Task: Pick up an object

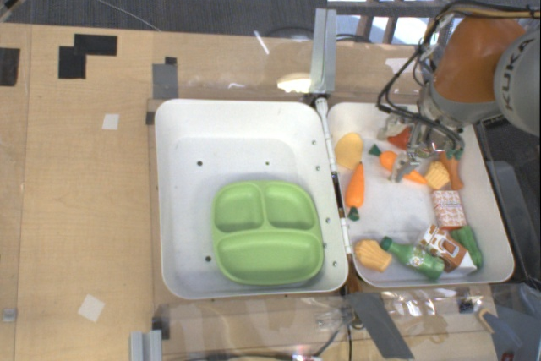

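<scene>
The arm (pixel 482 63) comes in from the right and hangs over the right bin (pixel 499 254), its gripper (pixel 412 162) low among the toys at the bin's far end. I can't tell from here whether it has anything. Taking the carrot (pixel 355 188) as the marker: it lies by the bin's left wall, long axis running almost straight near-to-far, orange tip pointing away from me and green top toward the near edge. Just beyond its tip sits a yellow lemon (pixel 348 150). To the carrot's right, under the gripper, there is a small orange piece (pixel 388 159), and further right a yellow waffle-like piece (pixel 437 175) with a second, smaller carrot (pixel 456 172) against it. Right of the carrot and nearer me lies a red-and-white packet (pixel 447 208), and below that a brown-and-white carton (pixel 441 246). Near the carrot's green end rests a yellow corn-like piece (pixel 373 254), touching a green bottle (pixel 415 257) that lies on its side, neck toward the corn. Left of the carrot, across the wall, the left bin (pixel 182 139) holds a green divided plate (pixel 269 231).
</scene>
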